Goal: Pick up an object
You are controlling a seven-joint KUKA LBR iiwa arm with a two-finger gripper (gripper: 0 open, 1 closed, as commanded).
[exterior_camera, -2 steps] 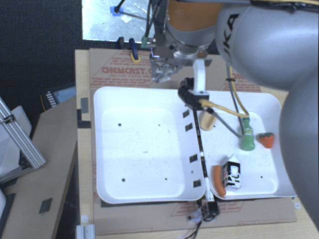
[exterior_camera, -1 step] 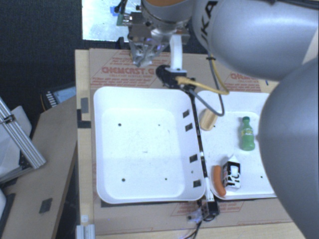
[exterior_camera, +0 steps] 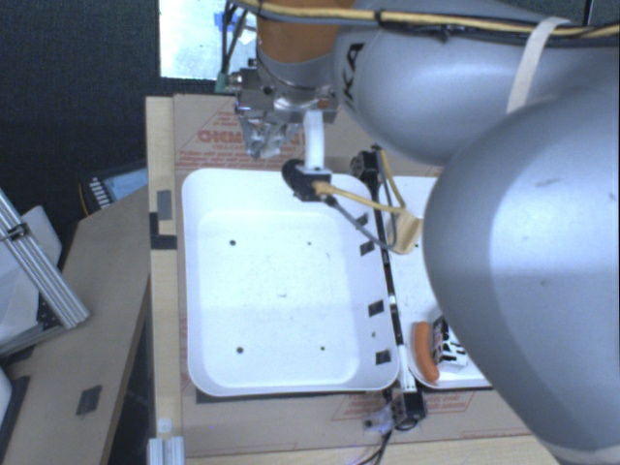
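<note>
Gripper (exterior_camera: 263,145) sits at the far end of the scene, over the cardboard sheet (exterior_camera: 206,134) w/ red print, just beyond the far rim of the left bin (exterior_camera: 281,289). Whether it's open or closed, and whether it has hold of anything, can't tell from this angle.

Arm (exterior_camera: 455,76) comes in from the right and covers most of the right bin (exterior_camera: 415,284), w/ its orange band high up at the far edge.

Pickable stuff is in the right bin's near-left corner: an orange object (exterior_camera: 423,352), rounded and elongated, close to the wall btwn the two bins. A black-and-white item (exterior_camera: 449,345) is touching or just beside it on the right, partly hidden by the arm. Both are well apart from the gripper.

The left bin's floor shows a few small dark specks. An aluminium rail (exterior_camera: 39,269) lies off the bench, far left.
</note>
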